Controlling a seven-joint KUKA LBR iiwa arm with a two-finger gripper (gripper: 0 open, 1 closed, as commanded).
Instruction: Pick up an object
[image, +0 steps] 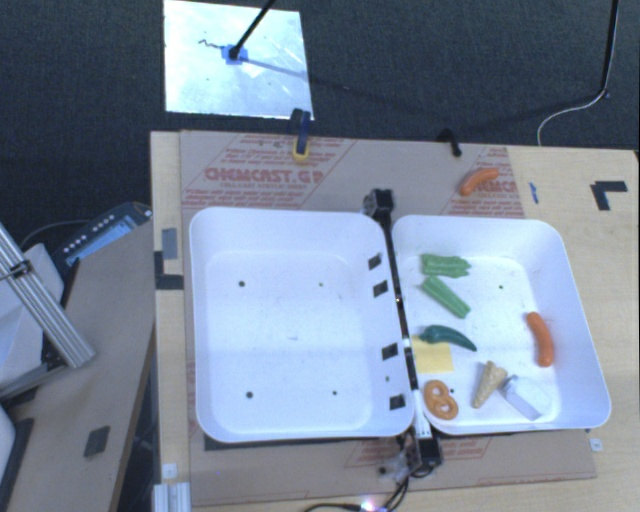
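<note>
Camera view: the right bin (572, 268) is seen with a sausage (541, 339) at 3 o'clock, a pretzel (440, 399) at 7 and green peppers (444, 266) at 11. The gripper's state cannot be told.

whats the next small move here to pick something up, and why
Probably bring the gripper in from the right, over the right bin, above the orange sausage. It lies alone near that bin's right wall, with bare floor around it, whereas the yellow slice, dark green pepper and pretzel crowd together by the divider.
</note>
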